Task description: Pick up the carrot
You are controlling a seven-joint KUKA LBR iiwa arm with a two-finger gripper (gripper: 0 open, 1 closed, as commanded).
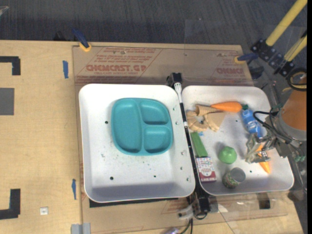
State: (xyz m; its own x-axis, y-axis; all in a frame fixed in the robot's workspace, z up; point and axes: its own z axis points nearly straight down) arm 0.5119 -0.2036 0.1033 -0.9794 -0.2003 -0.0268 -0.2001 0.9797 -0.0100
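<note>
Cardboard covers the surface under two white bins. Our hand [257, 150] sits low at the right bin's [282, 179] right edge; we cannot tell its state. The carrot [227, 107] lies at that bin's top, well apart, touching wooden pieces [204, 119], which could get snagged. The left bin [92, 145] holds a teal divided plate [142, 126].

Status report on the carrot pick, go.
Pincer low at right bin's right side, grip state unreadable. Carrot lying at bin's far end, untouched. Blue bottle between pincer and carrot.
</note>
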